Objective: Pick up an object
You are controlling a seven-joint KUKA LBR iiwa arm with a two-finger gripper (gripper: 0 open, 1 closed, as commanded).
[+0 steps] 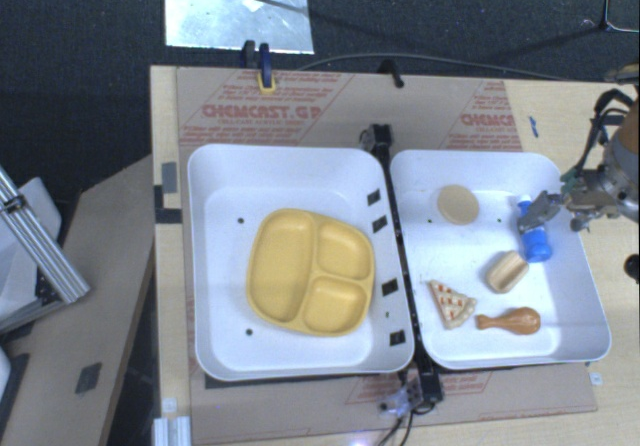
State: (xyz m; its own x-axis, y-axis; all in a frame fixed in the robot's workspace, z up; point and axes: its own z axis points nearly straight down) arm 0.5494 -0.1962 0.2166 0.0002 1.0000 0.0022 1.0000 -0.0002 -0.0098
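A yellow tray point(309, 274) lies in the left bin point(215, 184), both bins sit on printed cardboard point(300, 104), and a clamp point(264, 67) grips the cardboard's far edge.

Five small things lie in the right bin point(575, 264), at the right of the frame. A round tan disc, perhaps a biscuit point(458, 204), lies flat in the bin's upper left part. A blue block point(536, 237) sits toward the upper right, near the bin's right wall, its top partly covered. Just below and left of it a short tan roll point(507, 272) lies tilted. Lower down, a pizza slice point(452, 303) lies flat, its point toward the upper left. To its right, close beside it, a brown drumstick point(509, 320) lies along the lower edge.
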